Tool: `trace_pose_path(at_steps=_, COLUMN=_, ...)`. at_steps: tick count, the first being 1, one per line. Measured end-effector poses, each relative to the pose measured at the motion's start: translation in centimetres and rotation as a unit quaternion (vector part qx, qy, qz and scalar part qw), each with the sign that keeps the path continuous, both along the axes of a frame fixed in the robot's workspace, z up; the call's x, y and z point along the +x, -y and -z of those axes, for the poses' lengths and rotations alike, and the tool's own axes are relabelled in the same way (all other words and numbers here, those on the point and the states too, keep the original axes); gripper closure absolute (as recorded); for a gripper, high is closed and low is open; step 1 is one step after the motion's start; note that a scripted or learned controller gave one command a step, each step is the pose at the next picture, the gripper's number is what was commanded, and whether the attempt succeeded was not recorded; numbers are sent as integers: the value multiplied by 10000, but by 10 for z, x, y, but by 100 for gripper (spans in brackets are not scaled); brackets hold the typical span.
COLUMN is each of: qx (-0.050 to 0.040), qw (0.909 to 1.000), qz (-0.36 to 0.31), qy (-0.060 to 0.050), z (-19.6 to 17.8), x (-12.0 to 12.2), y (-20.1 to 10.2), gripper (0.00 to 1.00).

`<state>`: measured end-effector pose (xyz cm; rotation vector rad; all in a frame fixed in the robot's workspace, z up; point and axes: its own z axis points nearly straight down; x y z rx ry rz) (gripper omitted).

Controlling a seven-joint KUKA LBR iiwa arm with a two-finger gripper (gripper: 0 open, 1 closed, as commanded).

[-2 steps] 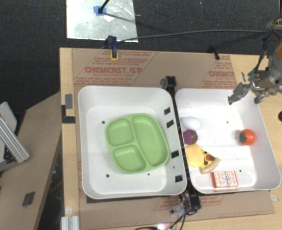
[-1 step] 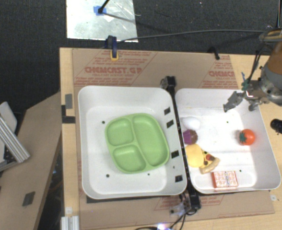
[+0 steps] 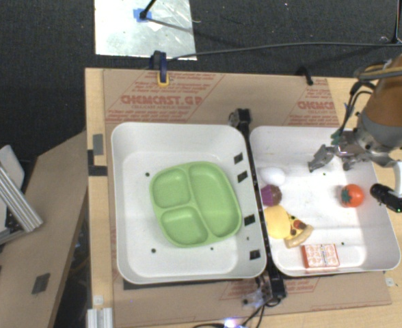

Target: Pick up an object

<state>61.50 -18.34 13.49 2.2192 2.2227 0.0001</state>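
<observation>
The right bin (image 3: 372, 241) holds several small objects. An orange-red tomato-like ball (image 3: 351, 195) lies toward its right side. A white egg (image 3: 274, 176) and a purple ball (image 3: 271, 195) sit against the left wall. Below them are a yellow lump (image 3: 276, 221), a pizza-slice toy (image 3: 299, 233) and a red patterned box (image 3: 320, 255). My gripper (image 3: 334, 158) hovers over the upper right part of this bin, up and left of the orange ball. Its fingers are spread apart with nothing between them.
A green divided plate (image 3: 195, 202) lies in the left bin (image 3: 129, 183). A black divider with clips (image 3: 250, 183) separates the bins. The arm's orange band (image 3: 392, 94) and a black fitting (image 3: 391, 198) hang over the right bin's right edge.
</observation>
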Motion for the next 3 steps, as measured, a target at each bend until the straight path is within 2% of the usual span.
trace_pose_path(at_steps=1, qx=2, qw=10000, qz=-1, qy=-2, z=51, x=1, y=-1, gripper=0)
trace_pose_path(at_steps=2, qx=-5, qw=10000, qz=-2, qy=25, z=38, x=2, y=0, gripper=100)
trace_pose_path(at_steps=3, qx=-4, qw=10000, qz=-10, qy=19, z=-26, x=3, y=3, gripper=100)
